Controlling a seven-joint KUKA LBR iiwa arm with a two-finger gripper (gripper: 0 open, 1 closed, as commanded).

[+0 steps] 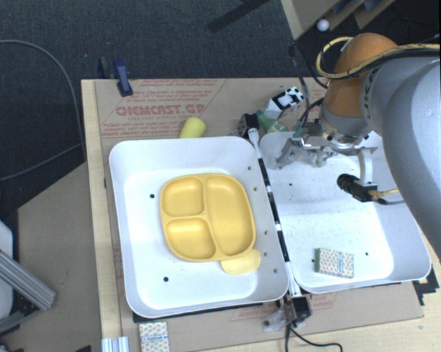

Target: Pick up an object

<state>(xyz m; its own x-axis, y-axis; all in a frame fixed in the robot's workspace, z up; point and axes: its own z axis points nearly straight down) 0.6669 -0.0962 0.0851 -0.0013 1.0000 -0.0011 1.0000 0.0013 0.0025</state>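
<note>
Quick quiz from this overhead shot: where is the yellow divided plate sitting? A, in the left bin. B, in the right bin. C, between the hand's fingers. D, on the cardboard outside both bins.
A: the yellow divided plate lies flat inside the left bin, while the hand is over the far end of the right bin.

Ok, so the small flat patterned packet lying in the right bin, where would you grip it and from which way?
The small flat patterned packet lies flat on the floor of the right white bin, near its front wall, with open floor around it. I would probably come straight down from above and pinch across its shorter width. It is thin, so the fingers would need to reach the floor.
</note>
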